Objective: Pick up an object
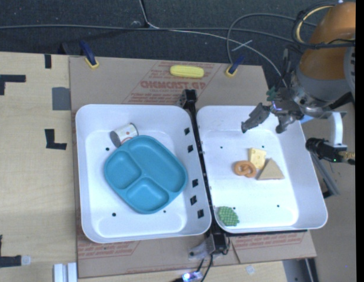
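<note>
In the right bin (287, 216) lie a yellow cheese piece (257, 157), a tan wedge (271, 171), an orange pretzel-like piece (244, 169) and a green round thing (228, 216) near the front left corner. My gripper (267, 122) hangs over the bin's back part, above and behind the cheese, open, with nothing between its two dark fingers (253, 120). The left bin (87, 175) holds a blue divided plate (145, 173) and a small white cup (124, 134) lying on its side behind it.
A yellow banana-like thing (186, 71) rests on the cardboard behind the bins. Cables arc over the back of the bench. Blue-and-yellow clamps (88, 56) sit at the cardboard's back corners. A black divider strip (196, 157) runs between the bins.
</note>
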